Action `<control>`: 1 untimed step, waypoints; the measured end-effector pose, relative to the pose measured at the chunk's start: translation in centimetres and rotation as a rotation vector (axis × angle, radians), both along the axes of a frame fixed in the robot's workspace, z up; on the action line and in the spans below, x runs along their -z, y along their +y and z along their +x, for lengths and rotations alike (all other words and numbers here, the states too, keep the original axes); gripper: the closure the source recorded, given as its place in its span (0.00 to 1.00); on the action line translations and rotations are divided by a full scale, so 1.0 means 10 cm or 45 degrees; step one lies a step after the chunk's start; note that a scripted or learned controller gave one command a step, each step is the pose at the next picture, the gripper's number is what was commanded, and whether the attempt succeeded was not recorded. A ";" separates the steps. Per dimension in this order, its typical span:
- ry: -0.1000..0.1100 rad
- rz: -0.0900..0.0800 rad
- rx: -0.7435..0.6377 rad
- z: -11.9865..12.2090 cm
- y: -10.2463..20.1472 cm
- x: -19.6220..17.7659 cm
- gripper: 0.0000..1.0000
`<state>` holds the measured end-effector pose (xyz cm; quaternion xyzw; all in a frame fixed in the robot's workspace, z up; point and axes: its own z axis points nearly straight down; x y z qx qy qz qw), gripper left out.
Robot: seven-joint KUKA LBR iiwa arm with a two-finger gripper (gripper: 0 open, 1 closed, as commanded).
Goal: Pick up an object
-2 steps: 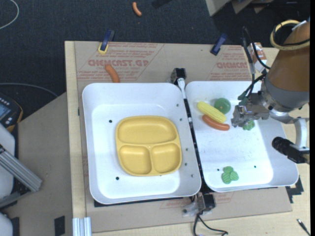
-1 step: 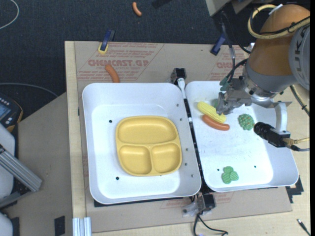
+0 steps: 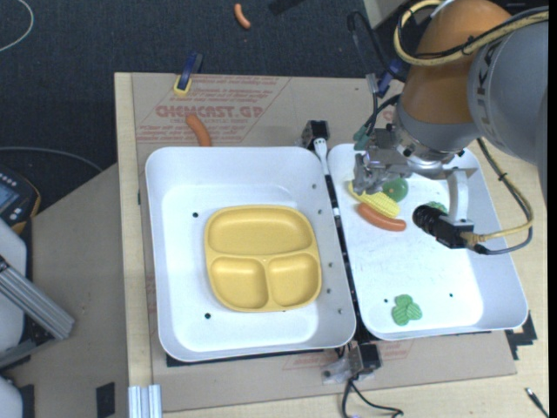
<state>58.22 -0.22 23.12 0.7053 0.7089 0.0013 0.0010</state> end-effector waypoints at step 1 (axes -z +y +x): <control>0.000 0.000 0.002 0.21 0.24 0.08 1.00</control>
